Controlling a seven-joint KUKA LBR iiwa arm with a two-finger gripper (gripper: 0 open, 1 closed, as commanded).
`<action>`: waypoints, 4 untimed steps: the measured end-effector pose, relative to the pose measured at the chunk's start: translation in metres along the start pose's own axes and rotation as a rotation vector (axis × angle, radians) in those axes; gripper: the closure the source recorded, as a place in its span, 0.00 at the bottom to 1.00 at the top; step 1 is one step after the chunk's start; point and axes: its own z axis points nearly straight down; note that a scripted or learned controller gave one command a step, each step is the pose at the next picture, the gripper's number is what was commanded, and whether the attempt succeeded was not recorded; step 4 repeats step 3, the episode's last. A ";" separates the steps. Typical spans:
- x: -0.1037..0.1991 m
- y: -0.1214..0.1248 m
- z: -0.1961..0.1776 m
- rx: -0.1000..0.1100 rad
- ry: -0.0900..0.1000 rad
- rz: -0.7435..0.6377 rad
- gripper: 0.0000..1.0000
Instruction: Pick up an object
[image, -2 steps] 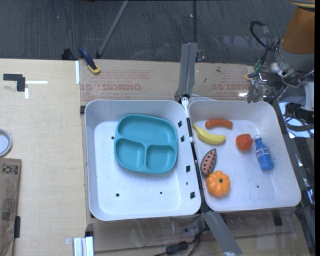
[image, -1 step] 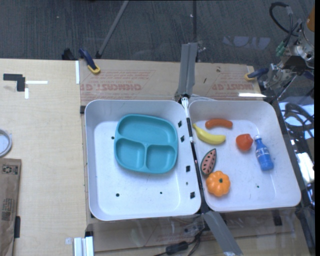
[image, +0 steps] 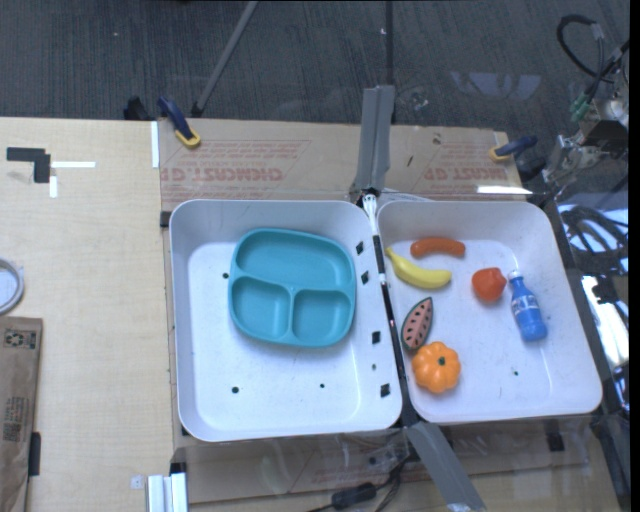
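The right bin (image: 560, 390) holds several toy foods. An orange sausage (image: 438, 247) lies at the back, with a yellow banana (image: 415, 270) just in front of it. To their right sit a red tomato (image: 488, 284) and a blue bottle (image: 526, 308) lying on its side. A watermelon slice (image: 417, 323) rests near the bin's left wall, and an orange pumpkin (image: 437, 367) sits in front of it. In the left bin (image: 200, 390) lies a teal divided plate (image: 293, 288).
Cardboard (image: 270, 165) covers the bench behind the bins, held by blue clamps (image: 178, 122). A grey post (image: 376, 140) stands at the back between the bins. Cables and equipment (image: 595, 110) crowd the upper right. A tape roll (image: 8, 287) lies at the far left.
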 end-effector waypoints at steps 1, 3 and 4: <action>0.029 0.002 0.060 0.000 0.001 -0.005 1.00; 0.039 -0.005 0.057 0.000 0.001 -0.005 1.00; 0.039 -0.005 0.057 0.000 0.001 -0.005 1.00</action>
